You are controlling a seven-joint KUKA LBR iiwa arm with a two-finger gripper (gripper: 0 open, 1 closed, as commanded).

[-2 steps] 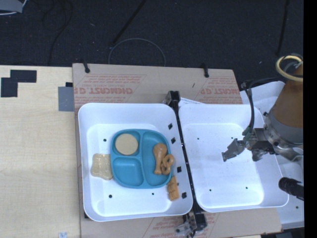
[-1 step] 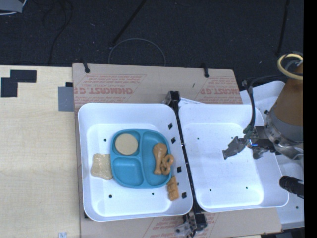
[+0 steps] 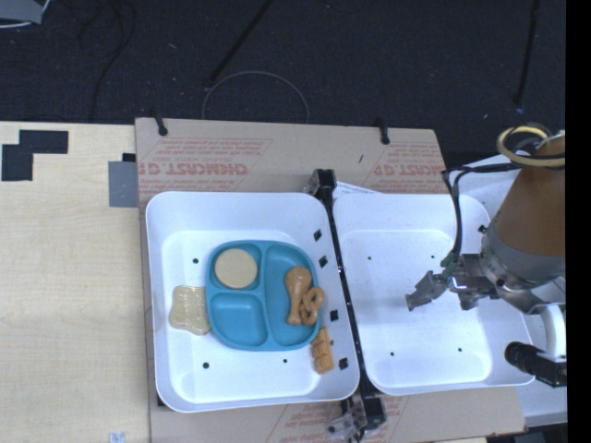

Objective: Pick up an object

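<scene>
- A pale flat cracker-like piece [image 3: 190, 309] lay on the floor of the left bin [image 3: 175, 220], touching the left edge of a blue divided tray [image 3: 242, 326].
- The tray sat in the middle of that bin — a round tan disc [image 3: 235, 268] rested in its upper-left compartment, and a knobbly brown pretzel-shaped toy [image 3: 303, 294] lay in its right-hand compartment, running lengthwise.
- A small brown lump [image 3: 322, 351] lay on the bin floor just off the tray's lower-right corner, close to the divider between the bins.
- The right bin [image 3: 406, 377] stood just beside the left one, sharing that dark central divider.
- The gripper [image 3: 427, 292] hung over the middle of the right bin, pointing toward the left — nothing was seen between its fingers, and whether they were spread or closed could not be told.
- Every pickable item was in the left bin, well apart from the gripper and across the divider from it.
- The arm [image 3: 538, 215], with its orange band, came in from the right edge above the right bin's far side.
</scene>
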